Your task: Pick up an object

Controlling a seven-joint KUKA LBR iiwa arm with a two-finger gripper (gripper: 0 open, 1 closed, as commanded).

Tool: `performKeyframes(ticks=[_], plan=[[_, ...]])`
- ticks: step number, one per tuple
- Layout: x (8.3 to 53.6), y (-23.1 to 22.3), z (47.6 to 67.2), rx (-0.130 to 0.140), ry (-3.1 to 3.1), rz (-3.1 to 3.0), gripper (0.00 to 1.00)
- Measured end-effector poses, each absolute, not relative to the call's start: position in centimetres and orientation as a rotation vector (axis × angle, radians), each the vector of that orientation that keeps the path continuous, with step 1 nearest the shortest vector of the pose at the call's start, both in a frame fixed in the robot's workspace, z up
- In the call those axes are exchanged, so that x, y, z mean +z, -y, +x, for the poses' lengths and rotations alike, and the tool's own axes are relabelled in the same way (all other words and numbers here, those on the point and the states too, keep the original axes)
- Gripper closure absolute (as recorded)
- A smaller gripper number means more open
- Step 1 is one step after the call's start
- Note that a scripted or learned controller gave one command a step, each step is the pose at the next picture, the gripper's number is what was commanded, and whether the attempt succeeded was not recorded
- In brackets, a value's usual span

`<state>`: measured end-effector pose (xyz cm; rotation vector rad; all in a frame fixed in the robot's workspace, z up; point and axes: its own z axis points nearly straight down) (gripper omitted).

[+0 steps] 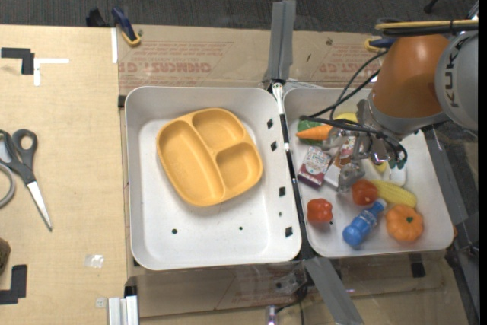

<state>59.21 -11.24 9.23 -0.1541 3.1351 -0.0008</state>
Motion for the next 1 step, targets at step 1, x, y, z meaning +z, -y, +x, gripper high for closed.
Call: performKeyframes(ticks=[1], plan=[[9.16,10.17,57.92,0.0,-3.139,0.089,0.0]])
